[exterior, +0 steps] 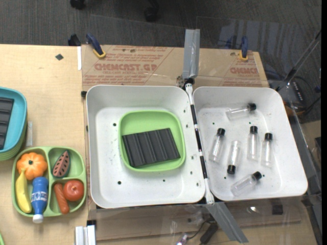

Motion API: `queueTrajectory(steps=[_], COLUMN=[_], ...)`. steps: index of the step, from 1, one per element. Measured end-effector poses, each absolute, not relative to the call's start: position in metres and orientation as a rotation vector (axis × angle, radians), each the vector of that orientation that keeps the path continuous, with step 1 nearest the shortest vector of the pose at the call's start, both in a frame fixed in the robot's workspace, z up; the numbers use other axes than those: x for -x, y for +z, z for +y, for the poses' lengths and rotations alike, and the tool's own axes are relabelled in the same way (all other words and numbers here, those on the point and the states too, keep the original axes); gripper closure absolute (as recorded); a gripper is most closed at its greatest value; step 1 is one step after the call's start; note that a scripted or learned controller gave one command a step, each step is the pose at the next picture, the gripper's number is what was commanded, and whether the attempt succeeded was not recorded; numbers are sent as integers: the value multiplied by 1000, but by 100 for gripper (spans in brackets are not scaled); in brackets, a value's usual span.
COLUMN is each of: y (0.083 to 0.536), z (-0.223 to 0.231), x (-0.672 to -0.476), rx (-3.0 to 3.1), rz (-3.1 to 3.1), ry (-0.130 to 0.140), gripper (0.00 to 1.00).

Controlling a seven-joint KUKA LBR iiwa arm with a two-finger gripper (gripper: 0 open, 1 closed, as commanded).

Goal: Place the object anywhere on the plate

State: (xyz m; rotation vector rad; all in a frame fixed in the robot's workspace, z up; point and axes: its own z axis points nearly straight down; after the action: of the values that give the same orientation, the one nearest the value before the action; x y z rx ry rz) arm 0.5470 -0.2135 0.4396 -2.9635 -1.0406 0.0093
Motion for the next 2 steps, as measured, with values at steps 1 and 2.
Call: queueTrajectory(steps=[1, 2], y=[440, 440], z=[-214, -214], x=[-547, -547], rx=[2964, 2964], rz=[-1040, -1040], ry=[9, 9], gripper=[0, 0])
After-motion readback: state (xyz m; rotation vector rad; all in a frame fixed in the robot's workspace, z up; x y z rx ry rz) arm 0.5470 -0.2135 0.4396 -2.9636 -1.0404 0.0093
